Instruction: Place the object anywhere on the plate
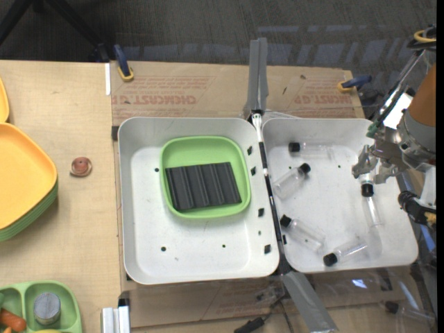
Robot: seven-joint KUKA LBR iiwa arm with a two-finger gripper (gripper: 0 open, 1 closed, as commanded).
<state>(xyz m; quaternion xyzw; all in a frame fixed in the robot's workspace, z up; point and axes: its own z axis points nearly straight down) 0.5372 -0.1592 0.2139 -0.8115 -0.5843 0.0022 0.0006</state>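
**Student:** Pincer [368,175] first: where is it, and what does it hold?

**Instructor:** You see it at the right edge of the right bin [343,259], hanging over a clear vial [370,201] with a black cap. Whether its fingers are spread or closed on that vial, I cannot tell; the vial's cap end lies right at the fingertips, its body trailing toward the near side.

**Student:** How should you expect the vial to handle?

**Instructor:** Judge it light, rigid and slick. A smooth round tube will likely roll or squirt out of a loose pinch, and it may crack if dropped. Take it across the body, near the capped end, fingers square to its long axis.

**Student:** And its look?

**Instructor:** A slim transparent cylinder, nearly lost against the white floor; the dark cap is your best landmark. Several like vials lie scattered in the same bin.

**Student:** The goal?

**Instructor:** The green plate [205,150] in the left bin [191,255], which carries a dark ribbed slab [202,186].
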